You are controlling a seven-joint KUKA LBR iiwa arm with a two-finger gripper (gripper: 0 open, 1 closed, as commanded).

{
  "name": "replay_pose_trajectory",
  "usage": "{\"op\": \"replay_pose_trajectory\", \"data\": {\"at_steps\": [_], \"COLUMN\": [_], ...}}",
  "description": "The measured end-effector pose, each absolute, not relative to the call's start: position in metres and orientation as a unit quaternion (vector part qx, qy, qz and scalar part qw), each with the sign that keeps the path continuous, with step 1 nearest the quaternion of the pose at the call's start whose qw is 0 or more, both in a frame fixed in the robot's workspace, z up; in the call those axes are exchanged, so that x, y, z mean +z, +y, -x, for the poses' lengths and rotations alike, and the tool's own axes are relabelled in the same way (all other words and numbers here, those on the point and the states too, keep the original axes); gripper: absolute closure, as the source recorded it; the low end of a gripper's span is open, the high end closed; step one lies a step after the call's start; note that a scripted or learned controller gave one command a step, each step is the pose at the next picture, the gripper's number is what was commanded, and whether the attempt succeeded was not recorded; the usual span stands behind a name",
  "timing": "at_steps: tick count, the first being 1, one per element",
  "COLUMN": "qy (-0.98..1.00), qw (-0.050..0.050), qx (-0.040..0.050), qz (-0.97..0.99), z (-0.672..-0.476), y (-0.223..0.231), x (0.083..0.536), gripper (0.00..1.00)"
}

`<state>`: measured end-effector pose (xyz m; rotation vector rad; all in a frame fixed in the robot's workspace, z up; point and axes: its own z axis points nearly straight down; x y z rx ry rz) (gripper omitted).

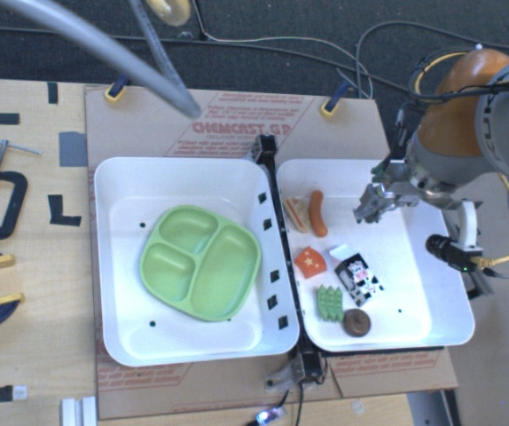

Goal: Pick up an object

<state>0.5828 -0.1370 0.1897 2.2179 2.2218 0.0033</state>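
Several small objects lie in the right bin point(432, 322): a hot dog point(317, 213) beside a sandwich piece point(295, 213), a red-orange wedge point(309, 261), a black and white item point(358, 278), a green ridged block point(329, 303) and a brown round piece point(356, 323). My gripper point(368, 209) hangs over the upper right of this bin, to the right of the hot dog and above the black and white item. I see nothing between its fingers.
The left bin point(121, 193) holds a green divided plate point(201, 262). A black divider point(275, 238) with clips runs between the bins. Cables loop behind the bins at upper right. Clamps point(2, 204) lie on the bench at the left.
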Motion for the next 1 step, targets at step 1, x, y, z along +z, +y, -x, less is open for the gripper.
{"op": "replay_pose_trajectory", "data": {"at_steps": [1], "qy": [0.708], "qw": [0.001], "qx": [0.0011], "qz": [-0.706], "z": [-0.5795], "y": [-0.1317], "x": [0.2343], "gripper": [1.00]}}
